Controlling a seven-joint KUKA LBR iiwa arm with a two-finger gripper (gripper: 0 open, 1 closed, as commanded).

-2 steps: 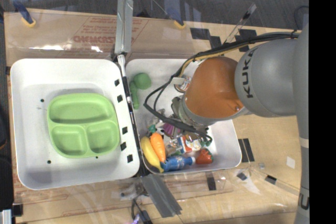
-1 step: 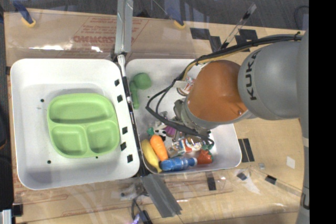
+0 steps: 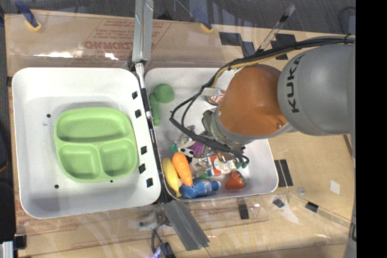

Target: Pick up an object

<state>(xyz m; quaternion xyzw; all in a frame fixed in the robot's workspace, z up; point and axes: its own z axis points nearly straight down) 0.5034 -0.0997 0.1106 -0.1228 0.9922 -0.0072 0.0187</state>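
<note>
The right bin (image 3: 266,181) holds a pile of toy food at its near end: an orange carrot (image 3: 181,168), a yellow banana (image 3: 170,174), a blue piece (image 3: 198,190) and a red piece (image 3: 235,180). A green toy (image 3: 159,98) lies apart at the bin's far left side. The arm's orange band and grey wrist hang over the middle of this bin, and the gripper (image 3: 213,157) reaches down into the pile just right of the carrot. Its fingers are hidden among cables and toys.
The left bin (image 3: 36,190) holds a green three-compartment tray (image 3: 95,142). A grey divider bar (image 3: 142,27) runs between the bins. Black cables loop from the wrist over the right bin. Bare wooden bench lies to the right of the bins.
</note>
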